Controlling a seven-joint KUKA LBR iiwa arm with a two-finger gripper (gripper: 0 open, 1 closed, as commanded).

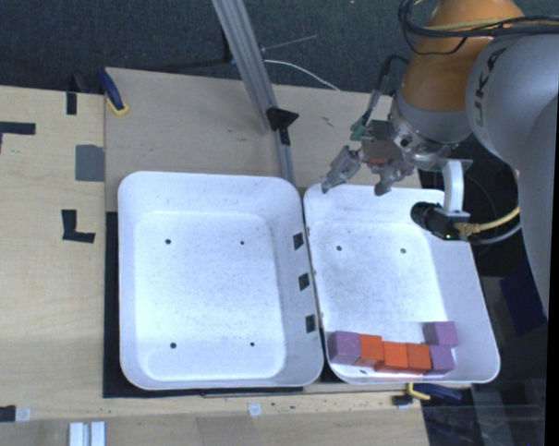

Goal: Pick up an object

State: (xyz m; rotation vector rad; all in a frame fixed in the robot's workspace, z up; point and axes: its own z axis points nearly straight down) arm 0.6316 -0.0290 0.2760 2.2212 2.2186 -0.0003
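Blocks: purple and orange blocks (394, 350) sit packed in a row against the near wall of the right bin (462, 272), touching one another, with one purple piece stacked or set just behind at the right end. My guess is they slid or were dropped into that corner, which leaves little room around them.
Right bin: otherwise bare white floor with a few dark dots.
Left bin (139, 258): touches the right bin along the middle seam, where small dark clips show.
Gripper (360, 179): hangs over the far rim of the right bin, well apart from the blocks, fingers spread and nothing between them.
Arm (508, 80): grey with an orange band, reaching in from the right; a cable loops beside the wrist.
Tabletop (38, 253): pale wood with black tape marks and a grey patch.
Writing: part of grey lettering shows on the arm's casing, too cropped to read with confidence.
Task outlook: picking has not begun; the arm must cross the bin toward the near wall.
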